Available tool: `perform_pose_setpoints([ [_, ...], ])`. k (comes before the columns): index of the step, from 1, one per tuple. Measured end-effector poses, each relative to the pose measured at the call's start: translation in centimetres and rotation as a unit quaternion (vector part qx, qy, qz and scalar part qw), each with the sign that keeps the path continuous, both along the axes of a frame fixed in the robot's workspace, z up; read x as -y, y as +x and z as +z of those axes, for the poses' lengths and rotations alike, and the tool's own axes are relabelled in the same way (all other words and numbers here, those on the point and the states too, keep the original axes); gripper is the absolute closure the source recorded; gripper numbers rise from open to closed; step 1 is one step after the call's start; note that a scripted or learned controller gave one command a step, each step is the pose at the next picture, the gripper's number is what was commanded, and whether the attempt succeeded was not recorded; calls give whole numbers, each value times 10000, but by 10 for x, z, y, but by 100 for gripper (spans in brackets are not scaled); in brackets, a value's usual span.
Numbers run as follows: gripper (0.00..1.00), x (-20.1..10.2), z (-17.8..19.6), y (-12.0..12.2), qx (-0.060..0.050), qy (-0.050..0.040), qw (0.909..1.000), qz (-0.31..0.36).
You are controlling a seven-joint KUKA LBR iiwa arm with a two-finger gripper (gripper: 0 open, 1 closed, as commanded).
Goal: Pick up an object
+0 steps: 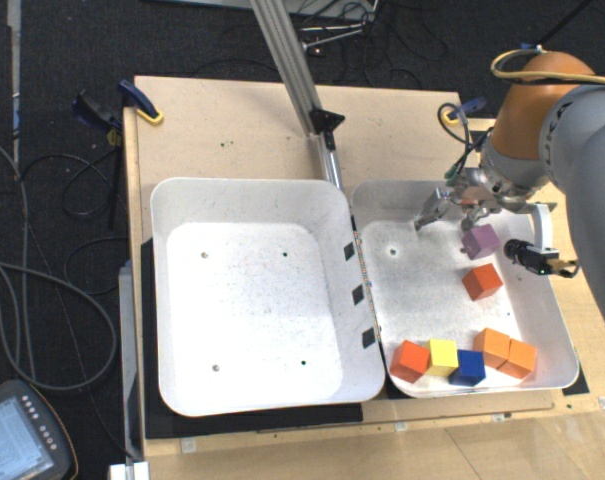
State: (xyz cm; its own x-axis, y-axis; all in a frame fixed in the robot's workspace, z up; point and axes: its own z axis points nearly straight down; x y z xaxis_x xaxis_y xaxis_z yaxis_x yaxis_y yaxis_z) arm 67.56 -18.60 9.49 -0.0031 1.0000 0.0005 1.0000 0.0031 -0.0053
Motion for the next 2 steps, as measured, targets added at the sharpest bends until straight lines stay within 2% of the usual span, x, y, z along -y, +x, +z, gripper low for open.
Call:
perform_pose_setpoints([
  [1,100,0,15,2,41,-13,10000,2],
  [2,100,-6,61,0,63,-12,10000,-5],
])
